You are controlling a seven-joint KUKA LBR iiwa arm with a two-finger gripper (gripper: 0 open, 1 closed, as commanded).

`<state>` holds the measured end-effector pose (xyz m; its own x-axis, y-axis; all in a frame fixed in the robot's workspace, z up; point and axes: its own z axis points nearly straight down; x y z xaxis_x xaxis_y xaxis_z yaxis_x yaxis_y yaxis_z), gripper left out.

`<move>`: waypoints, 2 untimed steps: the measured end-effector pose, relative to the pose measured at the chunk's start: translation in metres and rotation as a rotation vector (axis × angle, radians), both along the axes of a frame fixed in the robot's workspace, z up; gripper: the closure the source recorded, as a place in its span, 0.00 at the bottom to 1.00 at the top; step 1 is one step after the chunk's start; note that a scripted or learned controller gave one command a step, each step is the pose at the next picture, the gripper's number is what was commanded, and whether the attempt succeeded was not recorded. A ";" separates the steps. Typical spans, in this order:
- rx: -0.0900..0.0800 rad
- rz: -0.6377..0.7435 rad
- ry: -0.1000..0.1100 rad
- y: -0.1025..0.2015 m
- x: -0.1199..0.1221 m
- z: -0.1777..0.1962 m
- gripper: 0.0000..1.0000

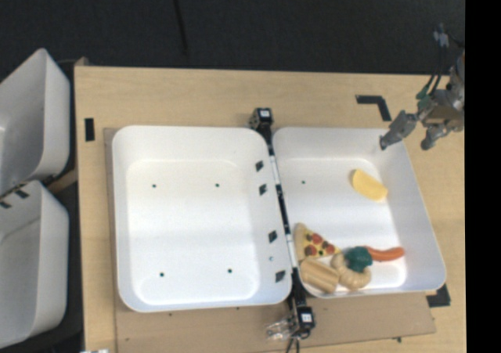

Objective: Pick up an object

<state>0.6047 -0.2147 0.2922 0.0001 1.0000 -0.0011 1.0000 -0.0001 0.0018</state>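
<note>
Camera view: pale wooden worktop (188, 97) carrying two shallow white bins, dark floor behind.
The left bin (125, 210) and right bin (415, 210) adjoin. The right bin holds a yellow wedge (368, 185), pizza slice (315, 244), bread roll (321, 274) and green-topped carrot (374, 255). The tool (413, 136), fingers spread, hangs above its far-right corner, holding nothing.

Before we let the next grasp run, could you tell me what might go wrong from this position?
1. The open gripper hangs over the right bin's top right rim, so a straight descent could strike it.
2. The pizza slice, bread roll, green piece and orange carrot crowd together; a grasp there may catch two or slip.
3. The yellow piece looks smooth and rounded and might squirt out.
</note>
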 end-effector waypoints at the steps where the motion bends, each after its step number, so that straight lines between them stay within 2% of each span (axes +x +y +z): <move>1: 0.002 -0.001 0.009 -0.015 -0.024 -0.179 0.00; 2: -0.001 0.004 -0.004 -0.014 0.033 -0.191 0.00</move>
<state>0.6373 -0.2287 0.1011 -0.0041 1.0000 -0.0025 1.0000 0.0041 0.0061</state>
